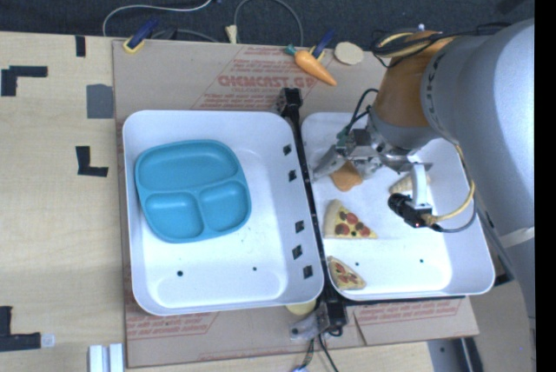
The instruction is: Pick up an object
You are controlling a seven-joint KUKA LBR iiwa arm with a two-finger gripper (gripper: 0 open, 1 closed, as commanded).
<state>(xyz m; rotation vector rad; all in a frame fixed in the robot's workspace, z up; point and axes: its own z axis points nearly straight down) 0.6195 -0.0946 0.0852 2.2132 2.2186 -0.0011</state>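
So the arm is down in the right bin, with the gripper low over a small orange-brown toy, maybe a bread roll or a potato, which sits near that bin's left wall, toward the back half. Looks like the approach-and-grasp step to me — the fingers seem to be right at the top of it, but I honestly can't tell how far they're spread or whether they've got anything pinched, too much wrist and cable in the way.

Other stuff in the same bin: a pizza slice just in front of the roll, a second pizza slice at the front-left corner, and a pale wedge tucked beside the wrist. The left bin holds a blue divided plate. A toy carrot lies on the surface behind the bins.

Next move, I'd guess — close squarely on the roll, then lift straight up, keeping clear of the near pizza slice and the bin wall
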